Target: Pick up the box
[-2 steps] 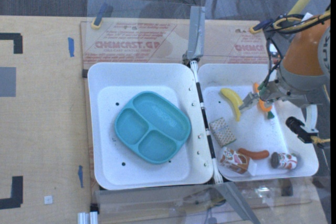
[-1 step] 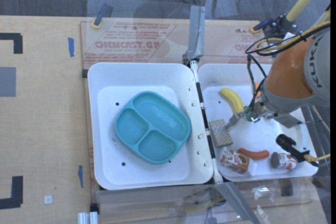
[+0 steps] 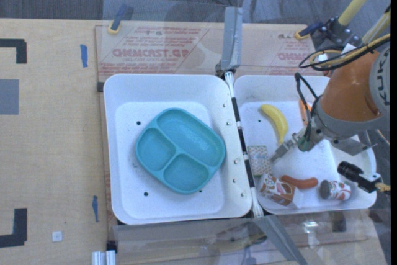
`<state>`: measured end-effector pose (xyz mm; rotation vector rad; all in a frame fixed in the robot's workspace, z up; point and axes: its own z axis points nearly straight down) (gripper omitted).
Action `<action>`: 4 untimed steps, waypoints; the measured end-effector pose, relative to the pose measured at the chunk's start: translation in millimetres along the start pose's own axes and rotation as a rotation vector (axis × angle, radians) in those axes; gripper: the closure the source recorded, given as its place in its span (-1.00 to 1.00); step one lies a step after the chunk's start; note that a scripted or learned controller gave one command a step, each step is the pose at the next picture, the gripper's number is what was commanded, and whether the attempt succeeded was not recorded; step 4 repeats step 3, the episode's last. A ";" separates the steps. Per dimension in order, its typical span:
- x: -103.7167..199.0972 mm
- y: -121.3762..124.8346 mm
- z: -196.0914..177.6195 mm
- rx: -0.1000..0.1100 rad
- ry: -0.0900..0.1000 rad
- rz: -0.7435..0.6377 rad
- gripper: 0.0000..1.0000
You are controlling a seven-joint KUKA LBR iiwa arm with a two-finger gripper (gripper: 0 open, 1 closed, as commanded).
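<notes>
The box [image 3: 276, 189] lies in the right bin [image 3: 366, 198], close to its front left corner. It is a small reddish-brown carton, tipped on its side. Its right end touches or nearly touches a sausage [image 3: 299, 183].

The pincer [image 3: 277, 154] hangs above and just behind the box, with its tip pointing down and to the left. Nothing shows in its grip. Whether it is spread or pressed together I cannot tell from this slant. I judge this to be the approach step: the arm is over the right bin, but the pick is not yet made.

The next move calls for the tip to come a little toward the front of the bin, line up across the narrow side of the box, and then go down around it. The box lies flat and low, so the descent must go nearly to the bin floor.

A grey speckled packet [image 3: 257, 159] lies just beside the tip, against the left wall, and is nearer to it than the box is. A descent from here might catch that instead. The sausage crowds the box on the right, and the bin walls hem it in at the left and front. A can [image 3: 335, 190] lies farther right, and a banana [image 3: 275, 121] behind, both clear of the box. The left bin [image 3: 121, 93] holds a blue divided plate [image 3: 180, 149]. Both bins stand on the tabletop [image 3: 49, 133].
</notes>
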<state>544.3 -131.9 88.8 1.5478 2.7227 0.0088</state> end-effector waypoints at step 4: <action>-50.9 109.3 -11.5 0.000 -0.006 -0.077 -1.00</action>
